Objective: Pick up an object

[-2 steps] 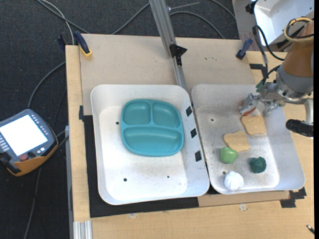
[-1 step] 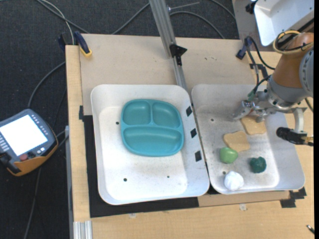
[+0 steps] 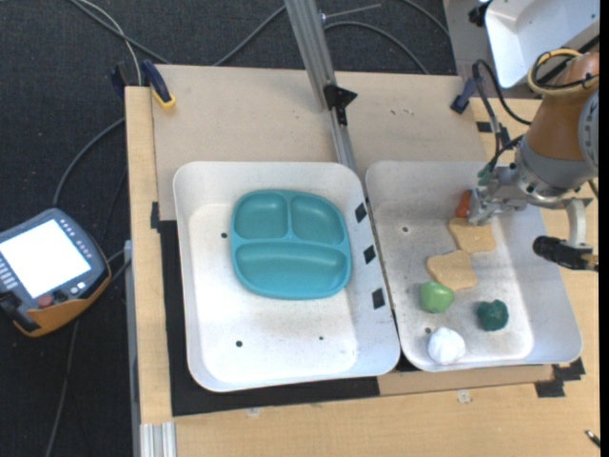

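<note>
Left bin (image 3: 205, 350) carries the teal divided plate (image 3: 289, 244), right bin (image 3: 552, 336) has tan slices (image 3: 473, 236), green ball (image 3: 436, 297), dark green piece (image 3: 492, 315), white lump (image 3: 445, 346), and the gripper (image 3: 483, 204) is low over the upper slice, grip impossible to tell.

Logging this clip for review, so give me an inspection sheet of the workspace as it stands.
Surface: wooden bench bearing left bin and right bin.
Job's things: in the right bin, two tan pieces, green ball, dark green piece, white piece, small red-orange piece.
Clutter: teal divided plate in the left bin.
End effector: over the right bin's far side; holding nothing that I can see.
Cables: loose on the floor.
Surroundings: handheld pendant at left.
</note>
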Controlling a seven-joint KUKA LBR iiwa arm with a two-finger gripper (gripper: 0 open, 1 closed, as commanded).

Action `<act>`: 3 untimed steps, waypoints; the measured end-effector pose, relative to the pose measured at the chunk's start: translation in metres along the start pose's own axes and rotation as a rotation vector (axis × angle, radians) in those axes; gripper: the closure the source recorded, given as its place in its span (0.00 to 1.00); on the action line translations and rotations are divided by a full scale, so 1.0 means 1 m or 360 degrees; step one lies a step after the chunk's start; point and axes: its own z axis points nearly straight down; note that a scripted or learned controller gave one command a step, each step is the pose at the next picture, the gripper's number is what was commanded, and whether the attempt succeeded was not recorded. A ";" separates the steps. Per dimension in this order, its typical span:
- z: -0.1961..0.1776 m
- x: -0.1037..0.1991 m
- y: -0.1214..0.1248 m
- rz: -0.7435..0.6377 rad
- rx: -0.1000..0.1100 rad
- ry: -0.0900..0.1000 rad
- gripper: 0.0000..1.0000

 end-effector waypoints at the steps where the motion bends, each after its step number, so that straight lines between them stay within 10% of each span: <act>1: -0.048 0.005 0.008 0.0000 0.0005 0.0005 1.00; 3: -0.115 0.009 0.010 0.0001 0.0010 0.0005 1.00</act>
